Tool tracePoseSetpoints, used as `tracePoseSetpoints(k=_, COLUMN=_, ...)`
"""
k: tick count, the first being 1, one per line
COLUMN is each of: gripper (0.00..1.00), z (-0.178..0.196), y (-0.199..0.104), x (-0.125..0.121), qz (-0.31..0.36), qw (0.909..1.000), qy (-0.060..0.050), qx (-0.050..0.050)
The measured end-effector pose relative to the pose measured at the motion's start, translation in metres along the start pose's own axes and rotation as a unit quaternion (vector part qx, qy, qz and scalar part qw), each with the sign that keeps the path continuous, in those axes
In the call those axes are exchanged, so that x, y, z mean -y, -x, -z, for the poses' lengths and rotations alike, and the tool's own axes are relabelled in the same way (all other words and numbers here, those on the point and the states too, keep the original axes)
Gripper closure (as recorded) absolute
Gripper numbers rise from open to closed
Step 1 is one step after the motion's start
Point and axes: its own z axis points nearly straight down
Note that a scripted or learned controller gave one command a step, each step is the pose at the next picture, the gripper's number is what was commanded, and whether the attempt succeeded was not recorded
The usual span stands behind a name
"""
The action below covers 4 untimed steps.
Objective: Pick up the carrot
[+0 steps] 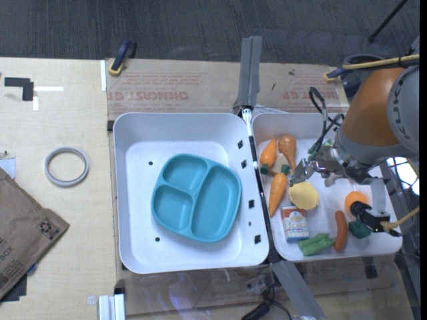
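Observation:
Three orange carrot-like pieces lie in the left part of the right bin (390, 245). The longest carrot (277, 193) lies along the bin's left wall, tip pointing toward the front. A shorter one (267, 153) and a darker one (288, 149) lie side by side behind it. My gripper (304, 171) hangs low over the bin just right of the long carrot and above a yellow lemon-like piece (303, 196). Nothing shows held in it. The grey arm with its orange band (373, 115) comes in from the right.
The right bin also holds a small box (295, 223), a green piece (315, 244), a red sausage (341, 231) and an orange (355, 200). A blue divided plate (197, 197) lies in the left bin (127, 179). A tape ring (67, 166) lies on the bench at left.

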Motion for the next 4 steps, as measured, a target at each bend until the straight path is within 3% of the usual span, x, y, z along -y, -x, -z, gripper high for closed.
tracePoseSetpoints(k=1, gripper=0.0, z=-0.001, y=0.115, x=-0.016, qz=-0.006, qw=1.0, qy=0.001, qx=0.0)
tracePoseSetpoints(k=2, gripper=0.0, z=0.055, y=-0.052, x=-0.026, qz=-0.024, qw=0.9997, qy=0.001, qx=0.0)
tracePoseSetpoints(k=3, gripper=0.0, z=0.002, y=-0.006, x=0.029, qz=0.017, qw=0.9999, qy=0.0, qx=0.0)
tracePoseSetpoints(k=4, gripper=0.0, z=-0.001, y=0.0, x=-0.034, qz=0.012, qw=0.9999, qy=0.001, qx=0.0)
